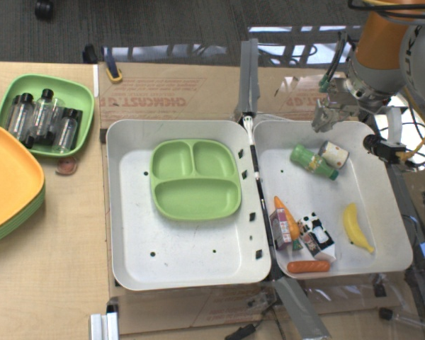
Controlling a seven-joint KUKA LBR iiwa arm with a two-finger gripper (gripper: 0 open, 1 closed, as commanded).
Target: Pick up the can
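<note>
The can (pixel 335 154) is a small pale cylinder lying on its side in the back part of the right bin (pixel 393 190), with its round end turned toward the camera. It rests against a green bottle (pixel 308 159) that lies beside it on the left. My gripper (pixel 324 117) hangs over the bin's back edge, a little behind the can and slightly to its left, apart from it. Nothing shows between its fingers. The grey wrist with the orange band rises behind it at the upper right.
In the right bin's front lie a banana (pixel 357 227), a carrot (pixel 285 215), small packets (pixel 313 234) and a red sausage (pixel 308 266). A green divided plate (pixel 195 178) sits in the left bin (pixel 127 211). A green tray of bottles (pixel 46 115) and orange plates (pixel 10 183) stand at the far left.
</note>
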